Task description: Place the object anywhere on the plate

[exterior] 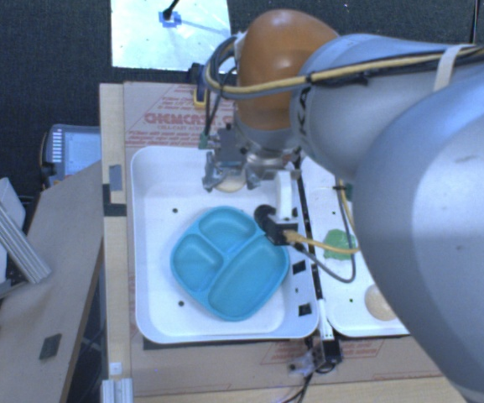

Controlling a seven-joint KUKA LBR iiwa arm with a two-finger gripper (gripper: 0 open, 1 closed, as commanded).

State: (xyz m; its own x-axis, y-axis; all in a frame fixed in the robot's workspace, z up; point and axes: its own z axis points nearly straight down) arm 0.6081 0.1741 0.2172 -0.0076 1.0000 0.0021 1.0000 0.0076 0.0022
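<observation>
The plate (pixel 229 263), blue with three compartments, lies in the left bin (pixel 153 225) and nothing rests on it, so the task looks undone. The hand (pixel 229 173) hangs low over the far end of that bin, just beyond the plate's far rim. A pale round object (pixel 230 183) shows beneath it, but whether it sits between the fingers or on the bin floor I cannot tell, nor whether the hand is open or closed. Left, by my judgement: secure the object, carry it over the plate and release
</observation>
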